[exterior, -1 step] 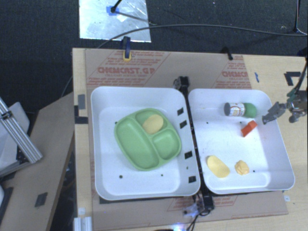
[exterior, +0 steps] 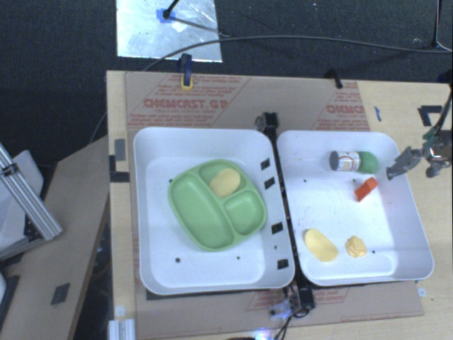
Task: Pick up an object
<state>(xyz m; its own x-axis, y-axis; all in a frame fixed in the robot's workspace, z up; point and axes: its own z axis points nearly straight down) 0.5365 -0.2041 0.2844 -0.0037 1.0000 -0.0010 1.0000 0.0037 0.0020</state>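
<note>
An object is waiting to be picked, and as far as I can judge none is leaving the bins yet: every piece is lying flat, so the reach, the grip and the lift are all remaining to be done.

In the left bin [exterior: 152, 211] a green divided plate [exterior: 205, 218] is sitting near the middle, and a pale yellow lump [exterior: 226, 182] is resting in its upper small compartment. In the right bin [exterior: 333, 211] a flat yellow piece [exterior: 320, 245] is lying near the front. Just beside it to the right a smaller yellow chunk [exterior: 356, 246] is sitting apart from it.

Further back, a small bottle [exterior: 354, 162] is lying on its side, with a silvery body and a green end pointing right. A red block [exterior: 366, 188] is lying tilted just in front of that end, close but seemingly not touching.

The gripper [exterior: 398, 166] is hanging over the bin's right rim, near the bottle and the red block. Nothing is showing in its grasp, and how far it is opening cannot be told from this angle. Those two pieces are looking like the likeliest targets
</note>
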